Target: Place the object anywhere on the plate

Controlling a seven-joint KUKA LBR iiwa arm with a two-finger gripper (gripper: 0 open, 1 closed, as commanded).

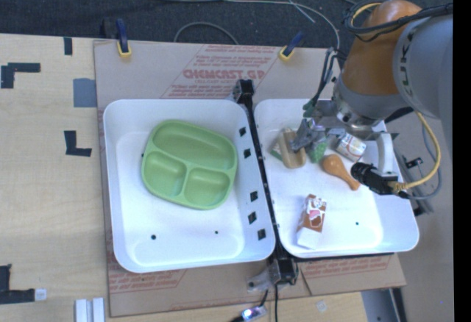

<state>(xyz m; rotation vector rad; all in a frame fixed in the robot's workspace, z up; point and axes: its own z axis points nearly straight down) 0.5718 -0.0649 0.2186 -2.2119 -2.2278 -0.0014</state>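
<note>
Plate [190,164]: green, three-compartment, lying flat in the left bin [121,188], toward its far half, nothing on it. Candidate objects all sit in the right bin [397,229], across the black divider [254,166] from the plate.

Gripper [305,138]: low over the far-left part of the right bin, directly above a tan, bread-like item [289,151] w/ a bit of green beside it. Jaw state: cannot tell; the fingers blur into the clutter under them, so no grasp can be claimed. Arm [383,48]: enters from the right, orange band above the wrist.

Other objects in the right bin: orange drumstick-shaped toy [340,169] just right of the gripper, long axis running far-left to near-right; small white cylinder [352,145] just far of it; red-and-white carton [313,219] near the near wall, well apart from the gripper, long axis approx. near–far.

Key relation: the plate lies left of the gripper, w/ the divider between. Judgement: the tan item is the likeliest target, being right under the gripper; any carry must clear the divider and travel left. Risk: neighbouring pieces crowd the tan item, so a pinch may catch two or slip.
</note>
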